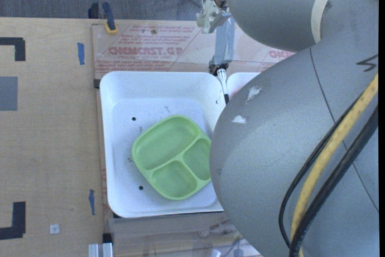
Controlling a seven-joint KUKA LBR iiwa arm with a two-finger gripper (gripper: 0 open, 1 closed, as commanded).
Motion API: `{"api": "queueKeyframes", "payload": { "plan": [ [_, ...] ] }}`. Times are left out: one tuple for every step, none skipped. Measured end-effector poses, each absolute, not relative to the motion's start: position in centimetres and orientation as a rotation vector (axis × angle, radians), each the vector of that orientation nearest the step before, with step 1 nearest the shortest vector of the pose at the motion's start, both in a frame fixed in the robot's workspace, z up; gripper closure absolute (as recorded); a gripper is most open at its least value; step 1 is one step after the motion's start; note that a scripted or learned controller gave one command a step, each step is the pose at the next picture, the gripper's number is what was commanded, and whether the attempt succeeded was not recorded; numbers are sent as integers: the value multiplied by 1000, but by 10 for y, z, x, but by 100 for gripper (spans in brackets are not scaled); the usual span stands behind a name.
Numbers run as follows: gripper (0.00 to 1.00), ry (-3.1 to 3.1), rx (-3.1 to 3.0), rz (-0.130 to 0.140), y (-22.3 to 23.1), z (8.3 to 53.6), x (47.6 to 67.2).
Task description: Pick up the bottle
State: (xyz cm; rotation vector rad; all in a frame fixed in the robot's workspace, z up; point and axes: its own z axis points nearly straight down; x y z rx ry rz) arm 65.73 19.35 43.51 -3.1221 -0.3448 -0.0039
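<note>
Landmark: green divided plate (171, 156), lying flat in the left bin (114, 147). Right of the plate, the grey arm (289, 129) overhangs the plate's right edge and covers nearly all of the right bin (240, 82), of which a corner shows up-right of the plate. Bottle: place cannot be told; my guess is right of the plate, under the arm. Gripper: spread or pressed together, cannot tell. To do the pick well: keep away from the plate, descend plumb over the bottle's body, straddle its narrow width, close at mid-length, and lift slowly so a round bottle does not roll out.
</note>
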Motion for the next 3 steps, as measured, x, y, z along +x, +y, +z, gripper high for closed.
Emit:
{"api": "queueKeyframes", "payload": {
  "plan": [
    [100, -346, -3122, -4, 223, 435, 662],
    [100, -311, -3125, -4, 222, 435, 662],
    [100, -330, -3123, -1, 223, 435, 658]
  ]
}}
